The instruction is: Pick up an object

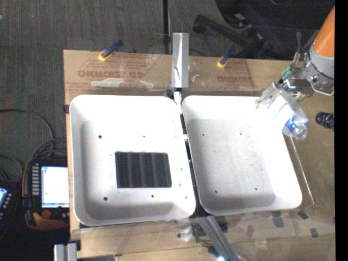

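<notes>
Camera view is giving me the whole bench, so I am reading it from the left. The left bin (76, 145) is holding a dark ribbed block (143, 169), lying flat on the floor toward the near side, well apart from the walls. I am seeing bare floor across the right bin (244, 162).

At that bin's far right corner the gripper (280, 94) is hanging below the arm's orange band (329, 37). A clear plastic bottle (293, 123) with a blue patch is sitting just under it, over the bin's right rim. It looks crumpled and tilted. I cannot tell whether the gripper is apart, together or clamped on the bottle, because glare and the clear plastic are blurring that spot.

I am judging the bottle to be the thing in play. To do this step well, I am wanting a slow, straight lift while I watch whether the bottle rises with the gripper. Thin clear plastic is likely to flex and slip, so a grip across the body looks safer than one at the end. I would also keep it off the rim.
</notes>
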`<state>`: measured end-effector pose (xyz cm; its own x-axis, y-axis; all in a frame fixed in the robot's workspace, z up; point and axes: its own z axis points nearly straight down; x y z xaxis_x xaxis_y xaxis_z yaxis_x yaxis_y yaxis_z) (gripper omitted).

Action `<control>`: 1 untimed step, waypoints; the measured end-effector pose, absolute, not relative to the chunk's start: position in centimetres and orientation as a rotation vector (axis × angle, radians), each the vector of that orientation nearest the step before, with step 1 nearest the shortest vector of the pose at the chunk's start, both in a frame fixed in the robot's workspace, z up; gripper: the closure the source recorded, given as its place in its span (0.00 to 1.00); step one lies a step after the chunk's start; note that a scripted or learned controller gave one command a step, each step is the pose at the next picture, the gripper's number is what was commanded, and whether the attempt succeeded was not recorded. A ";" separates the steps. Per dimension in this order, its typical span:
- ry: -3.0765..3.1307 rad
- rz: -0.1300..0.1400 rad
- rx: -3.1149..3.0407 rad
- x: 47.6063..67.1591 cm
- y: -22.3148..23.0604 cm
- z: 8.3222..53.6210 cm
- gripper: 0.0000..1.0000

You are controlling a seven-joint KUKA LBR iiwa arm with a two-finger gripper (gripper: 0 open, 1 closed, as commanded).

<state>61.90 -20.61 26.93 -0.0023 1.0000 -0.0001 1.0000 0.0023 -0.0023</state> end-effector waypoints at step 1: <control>-2.312 0.005 -2.130 59.9 -22.4 23.5 0.00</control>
